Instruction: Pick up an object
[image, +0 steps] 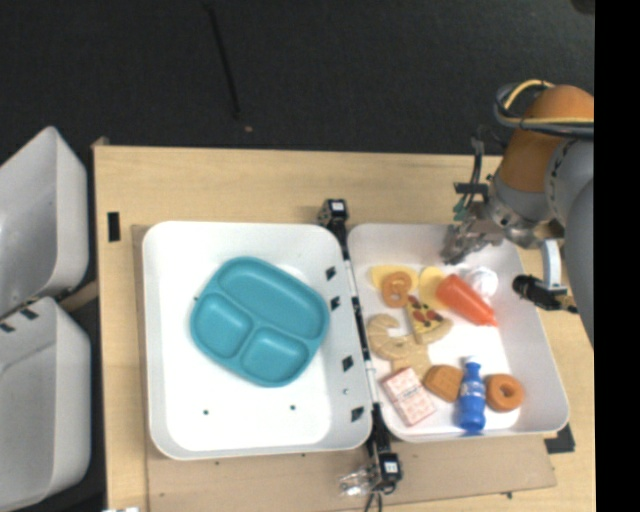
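Lying at the frame's lower right, the right bin (540, 395) holds a glossy blue bottle (470, 397), a ringed brown doughnut (505, 392) and a pink carton (409, 394). Higher up rests a smooth orange carrot-shaped cone (465, 299). Above it, at the bin's upper rim, hangs the metallic gripper (462, 243); I cannot tell its spread.

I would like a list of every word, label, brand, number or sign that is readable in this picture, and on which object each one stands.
No text can be read in this view.
Small pink box in the right bin: it has a printed pattern, too blurred to read.
Blue bottle: it has a label area, too small to read.
Teal divided plate in the left bin: it is plain, with no marking.
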